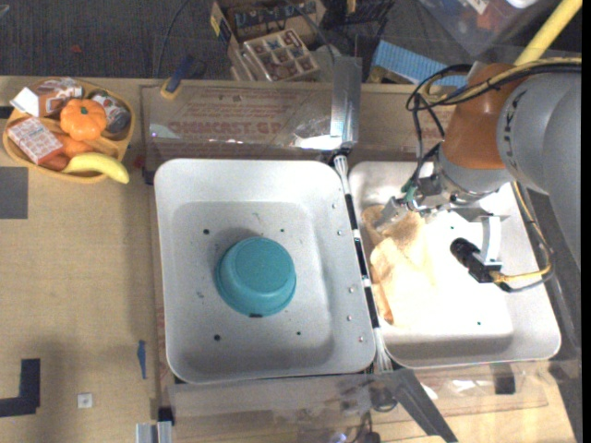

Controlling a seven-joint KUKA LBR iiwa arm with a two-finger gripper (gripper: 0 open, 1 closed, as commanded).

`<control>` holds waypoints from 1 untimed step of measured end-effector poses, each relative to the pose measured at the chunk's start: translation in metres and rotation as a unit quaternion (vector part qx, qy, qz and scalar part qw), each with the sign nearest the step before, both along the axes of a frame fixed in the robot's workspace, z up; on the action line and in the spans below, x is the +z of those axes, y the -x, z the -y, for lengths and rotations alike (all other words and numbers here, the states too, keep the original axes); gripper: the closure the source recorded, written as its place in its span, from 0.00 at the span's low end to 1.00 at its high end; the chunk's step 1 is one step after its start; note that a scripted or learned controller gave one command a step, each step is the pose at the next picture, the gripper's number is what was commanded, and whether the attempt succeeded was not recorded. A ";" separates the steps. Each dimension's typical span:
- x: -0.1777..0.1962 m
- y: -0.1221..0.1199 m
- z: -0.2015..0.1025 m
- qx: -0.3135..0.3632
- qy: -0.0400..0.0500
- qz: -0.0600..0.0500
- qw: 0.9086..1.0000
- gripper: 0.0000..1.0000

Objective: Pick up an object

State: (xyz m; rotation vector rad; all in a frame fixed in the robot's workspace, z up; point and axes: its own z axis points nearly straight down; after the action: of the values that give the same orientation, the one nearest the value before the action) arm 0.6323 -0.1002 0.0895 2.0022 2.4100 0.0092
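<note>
While the teal bowl [257, 276] sits upside down in the middle of the left bin [175, 201], the gripper [406, 201] hangs low over the crumpled tan cloth [402, 266] along the right bin's [526, 340] left wall, apparently to grab it, though its grip state cannot be told.

A robotics lab: a grey industrial arm [545, 127] with loose cables reaches over two shallow white plastic bins [175, 201] on a wooden bench [74, 293], cluttered crates [277, 35] behind its far edge.
</note>
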 end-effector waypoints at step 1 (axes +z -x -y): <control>0.012 -0.001 0.001 -0.001 0.000 0.003 1.000 1.00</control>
State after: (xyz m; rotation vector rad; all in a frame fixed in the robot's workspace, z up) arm 0.6335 -0.1015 0.1013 2.0035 2.4041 0.0153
